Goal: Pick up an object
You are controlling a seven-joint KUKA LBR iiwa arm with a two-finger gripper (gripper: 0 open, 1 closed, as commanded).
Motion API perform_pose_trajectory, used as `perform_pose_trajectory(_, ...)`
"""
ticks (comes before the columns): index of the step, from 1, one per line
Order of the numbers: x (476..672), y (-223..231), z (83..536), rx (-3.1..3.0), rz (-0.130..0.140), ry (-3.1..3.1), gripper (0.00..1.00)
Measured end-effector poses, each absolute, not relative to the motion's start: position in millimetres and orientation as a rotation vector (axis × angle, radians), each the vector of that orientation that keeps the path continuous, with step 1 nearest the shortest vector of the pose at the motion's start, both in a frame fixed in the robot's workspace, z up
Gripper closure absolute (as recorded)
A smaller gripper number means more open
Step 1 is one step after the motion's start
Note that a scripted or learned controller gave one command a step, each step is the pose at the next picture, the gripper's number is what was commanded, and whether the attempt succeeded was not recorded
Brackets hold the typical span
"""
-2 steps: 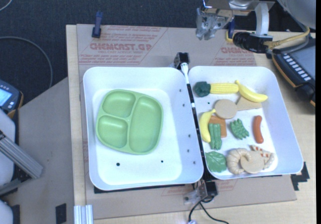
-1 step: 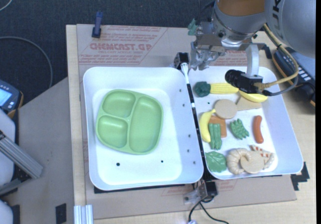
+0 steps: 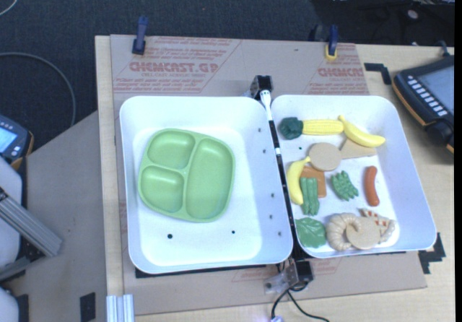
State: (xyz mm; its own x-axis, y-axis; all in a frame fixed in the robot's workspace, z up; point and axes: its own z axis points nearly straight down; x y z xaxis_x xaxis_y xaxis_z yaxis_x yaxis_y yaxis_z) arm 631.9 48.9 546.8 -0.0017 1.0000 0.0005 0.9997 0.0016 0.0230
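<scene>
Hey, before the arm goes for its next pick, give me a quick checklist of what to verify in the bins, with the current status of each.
1. Objects available to pick: ok. The right bin holds toy food, including a corn cob, a banana and a sausage.
2. An isolated target: ok. The sausage lies apart from its neighbours.
3. Crowded spots to avoid: not ok. The green beans overlap a yellow piece and an orange piece beside them; the shrimp touches a tan disc.
4. Left bin contents: ok. A green divided plate lies flat in it.
5. Gripper state: cannot tell.
</scene>
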Motion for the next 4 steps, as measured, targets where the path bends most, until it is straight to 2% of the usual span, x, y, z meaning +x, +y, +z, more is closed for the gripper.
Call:
perform_pose_trajectory(1, 582.5, 19, 392, 2.235, -0.022, 2.225, 1.0)
perform_pose_trajectory(2, 568.3, 78, 545, 2.206, 0.026, 2.221, 1.0)
perform_pose_trajectory(3, 506.4, 34, 394, 2.235, -0.022, 2.224, 1.0)
perform_pose_trajectory(4, 492.0, -26, 251, 2.239, -0.022, 2.22, 1.0)
